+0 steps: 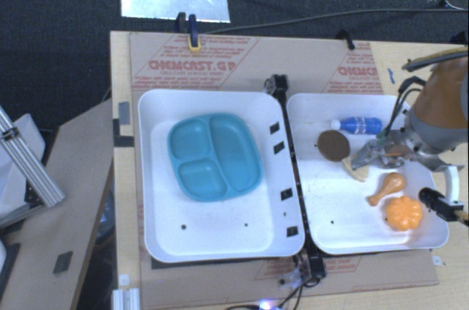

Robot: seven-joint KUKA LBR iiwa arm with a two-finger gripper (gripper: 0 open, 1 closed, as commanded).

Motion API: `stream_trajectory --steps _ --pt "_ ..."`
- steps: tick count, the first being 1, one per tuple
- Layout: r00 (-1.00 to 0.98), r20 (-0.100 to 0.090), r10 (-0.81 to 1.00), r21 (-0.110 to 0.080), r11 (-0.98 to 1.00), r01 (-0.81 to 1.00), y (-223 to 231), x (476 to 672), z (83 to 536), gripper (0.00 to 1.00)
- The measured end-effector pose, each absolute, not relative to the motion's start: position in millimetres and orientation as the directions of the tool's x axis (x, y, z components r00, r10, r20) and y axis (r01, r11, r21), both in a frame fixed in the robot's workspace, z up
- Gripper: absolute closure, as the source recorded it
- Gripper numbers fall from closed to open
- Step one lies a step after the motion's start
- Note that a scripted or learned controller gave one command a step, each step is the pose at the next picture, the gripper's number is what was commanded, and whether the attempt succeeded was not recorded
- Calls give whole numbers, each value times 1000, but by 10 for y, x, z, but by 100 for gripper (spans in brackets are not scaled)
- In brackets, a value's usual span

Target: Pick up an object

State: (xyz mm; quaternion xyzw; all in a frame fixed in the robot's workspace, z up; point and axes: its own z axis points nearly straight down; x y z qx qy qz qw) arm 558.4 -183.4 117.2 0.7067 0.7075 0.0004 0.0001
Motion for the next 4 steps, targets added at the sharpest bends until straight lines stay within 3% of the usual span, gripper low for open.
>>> stream_trajectory --steps 1,4 --pt "-1 0 1000 4 1 1000 -1836 5592 1295 100" --pt "-6 -1 1000 5 6 1000 -1712 5733 2550 100"
